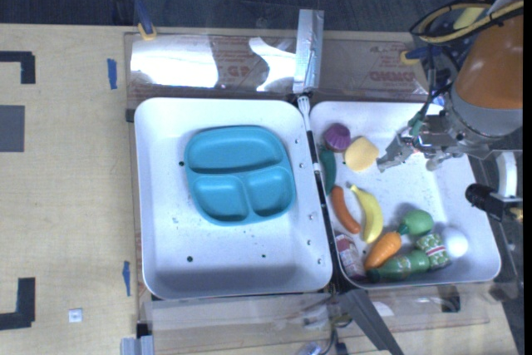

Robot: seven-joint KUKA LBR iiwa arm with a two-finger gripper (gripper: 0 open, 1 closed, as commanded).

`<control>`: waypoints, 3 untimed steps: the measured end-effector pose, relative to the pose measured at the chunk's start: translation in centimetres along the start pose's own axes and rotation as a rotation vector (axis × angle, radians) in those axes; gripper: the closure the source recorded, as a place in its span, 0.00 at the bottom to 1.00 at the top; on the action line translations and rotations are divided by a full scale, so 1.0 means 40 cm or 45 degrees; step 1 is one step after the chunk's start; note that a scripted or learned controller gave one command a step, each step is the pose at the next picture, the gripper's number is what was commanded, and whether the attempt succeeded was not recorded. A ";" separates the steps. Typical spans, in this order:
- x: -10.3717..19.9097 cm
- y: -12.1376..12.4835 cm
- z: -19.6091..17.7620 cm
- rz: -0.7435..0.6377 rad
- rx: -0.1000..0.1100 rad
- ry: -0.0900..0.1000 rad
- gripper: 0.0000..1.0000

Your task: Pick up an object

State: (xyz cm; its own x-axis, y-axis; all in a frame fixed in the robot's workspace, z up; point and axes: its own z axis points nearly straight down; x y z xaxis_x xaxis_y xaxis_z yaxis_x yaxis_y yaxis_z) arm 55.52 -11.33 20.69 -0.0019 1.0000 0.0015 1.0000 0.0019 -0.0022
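Wooden bench (58,204), two white bins (158,204)

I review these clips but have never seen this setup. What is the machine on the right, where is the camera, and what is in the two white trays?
One fixed camera looks down at a slant on a bench. The grey and orange machine at right is a robot arm; its hand hangs over the right bin, with nothing visibly between its fingers. That bin holds toy food: a purple piece, a yellow piece, a banana, a carrot and more. The left bin holds a blue divided plate.
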 end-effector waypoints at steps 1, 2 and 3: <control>0.040 -0.027 0.281 -0.345 0.001 0.000 0.00; 0.039 -0.023 0.253 -0.344 -0.006 -0.002 1.00; 0.161 0.043 -0.006 0.049 -0.008 -0.002 1.00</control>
